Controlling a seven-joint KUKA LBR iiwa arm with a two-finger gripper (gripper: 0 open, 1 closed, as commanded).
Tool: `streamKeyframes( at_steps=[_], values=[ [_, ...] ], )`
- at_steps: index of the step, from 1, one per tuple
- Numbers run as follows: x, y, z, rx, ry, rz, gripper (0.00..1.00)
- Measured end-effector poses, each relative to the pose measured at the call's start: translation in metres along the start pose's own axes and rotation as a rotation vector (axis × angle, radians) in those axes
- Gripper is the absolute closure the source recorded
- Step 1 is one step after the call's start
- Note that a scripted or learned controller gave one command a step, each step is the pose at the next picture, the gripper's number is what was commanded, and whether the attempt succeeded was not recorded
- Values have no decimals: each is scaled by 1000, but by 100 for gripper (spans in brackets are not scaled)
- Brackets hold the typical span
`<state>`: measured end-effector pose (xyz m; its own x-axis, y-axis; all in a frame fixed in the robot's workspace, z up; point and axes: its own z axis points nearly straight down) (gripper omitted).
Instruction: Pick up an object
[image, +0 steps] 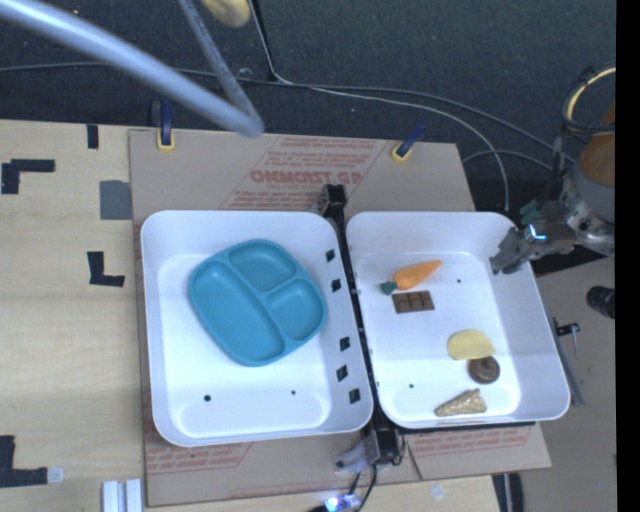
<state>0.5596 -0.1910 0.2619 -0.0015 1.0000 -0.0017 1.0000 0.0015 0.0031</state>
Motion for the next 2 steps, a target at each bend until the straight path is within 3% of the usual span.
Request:
streamKeyframes(
  at_steps=[2],
  values=[
    [90, -10, 9, 4, 3, -3, 100]
  ],
)
